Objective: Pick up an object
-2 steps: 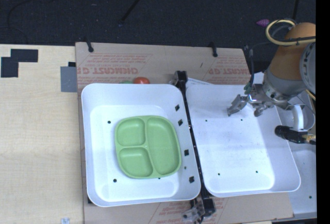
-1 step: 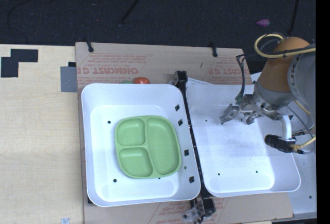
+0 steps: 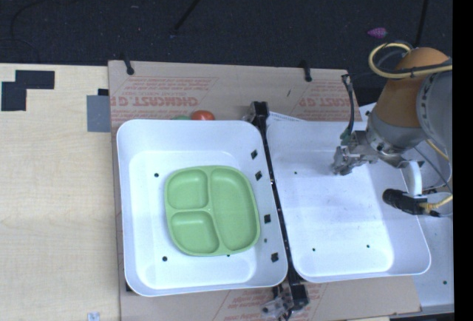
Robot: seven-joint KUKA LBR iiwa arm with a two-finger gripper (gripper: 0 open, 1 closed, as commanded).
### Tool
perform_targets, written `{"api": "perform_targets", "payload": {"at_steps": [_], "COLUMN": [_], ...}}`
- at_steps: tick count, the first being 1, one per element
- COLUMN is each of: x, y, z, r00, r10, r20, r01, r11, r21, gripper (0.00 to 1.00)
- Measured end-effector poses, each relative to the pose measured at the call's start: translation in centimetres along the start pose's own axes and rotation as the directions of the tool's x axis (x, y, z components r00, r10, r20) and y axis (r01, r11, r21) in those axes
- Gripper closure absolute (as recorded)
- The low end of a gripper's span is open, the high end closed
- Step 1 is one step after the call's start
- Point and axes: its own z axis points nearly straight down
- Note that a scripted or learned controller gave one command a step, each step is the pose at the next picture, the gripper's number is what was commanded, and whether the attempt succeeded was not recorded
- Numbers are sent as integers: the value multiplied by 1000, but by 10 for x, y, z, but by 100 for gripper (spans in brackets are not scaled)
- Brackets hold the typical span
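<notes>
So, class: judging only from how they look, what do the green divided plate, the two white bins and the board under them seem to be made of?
Green divided plate: probably moulded plastic, with an even pale colour, rounded compartments and a soft sheen.
White bins: likely thin plastic with a smooth, faintly glossy surface and curved rims.
Board: looks like brown cardboard, matte, with red printed lettering.

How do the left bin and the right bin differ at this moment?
The left bin holds a green divided plate; the right bin shows bare white floor with faint smudges. The gripper hangs over the right bin's far part, while nothing hangs over the left bin. Both are shallow, white and rounded at the corners, and sit side by side, joined by black clips.
</notes>
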Motion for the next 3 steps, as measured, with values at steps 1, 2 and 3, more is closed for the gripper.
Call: {"api": "perform_targets", "payload": {"at_steps": [1,2,3], "x": [3,6,5], "y": [10,18,18], "z": [-56,-102,-138], "r00": [1000,1000,1000], "r10": [-2,-1,-2], "r20": [1,1,1], "r01": [2,1,2], "r11": [1000,1000,1000], "r21": [-6,-5,-5], "gripper": [100,100,100]}}
